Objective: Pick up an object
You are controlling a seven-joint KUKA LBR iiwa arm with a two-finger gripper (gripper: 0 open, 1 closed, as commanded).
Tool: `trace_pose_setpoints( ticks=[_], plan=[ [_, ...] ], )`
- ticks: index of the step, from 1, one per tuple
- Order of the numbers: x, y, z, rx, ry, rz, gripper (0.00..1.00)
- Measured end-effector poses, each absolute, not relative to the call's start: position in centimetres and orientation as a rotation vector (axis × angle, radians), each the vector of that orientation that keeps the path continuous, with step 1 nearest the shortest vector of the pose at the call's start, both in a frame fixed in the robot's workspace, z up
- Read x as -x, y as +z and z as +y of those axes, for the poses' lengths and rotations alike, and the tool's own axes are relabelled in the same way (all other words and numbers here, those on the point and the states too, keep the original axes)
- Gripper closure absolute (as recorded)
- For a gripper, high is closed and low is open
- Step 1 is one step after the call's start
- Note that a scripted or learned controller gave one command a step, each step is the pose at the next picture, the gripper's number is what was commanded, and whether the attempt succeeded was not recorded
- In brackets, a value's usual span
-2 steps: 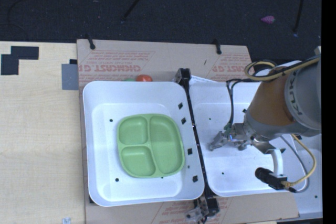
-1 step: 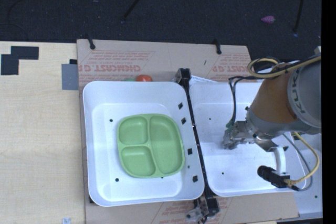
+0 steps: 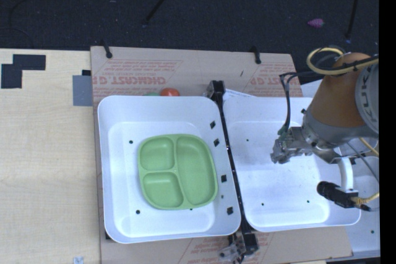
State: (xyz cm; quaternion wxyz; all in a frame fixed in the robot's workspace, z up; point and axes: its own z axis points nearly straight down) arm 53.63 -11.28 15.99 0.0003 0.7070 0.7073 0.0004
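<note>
Nearest you, the left bin carries a green divided plate lying flat at its middle, while the right bin beside it has the arm's gripper hanging over its floor toward nine o'clock of that bin's centre — you cannot tell how it is set, as the wrist hides it. Farther off, at twelve o'clock beyond the left bin's rim, a small red-orange object sits on the cardboard — apart from the gripper.
</note>
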Motion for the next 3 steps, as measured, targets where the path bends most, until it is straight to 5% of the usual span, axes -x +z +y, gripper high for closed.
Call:
trace_pose_setpoints(
  ticks=[2, 3],
  plan=[
    [-53.2, 24.8, -11.8, -2.22, -0.001, 2.222, 1.0],
    [-52.5, 23.5, -7.2, -2.222, -0.003, 2.226, 1.0]
  ],
)
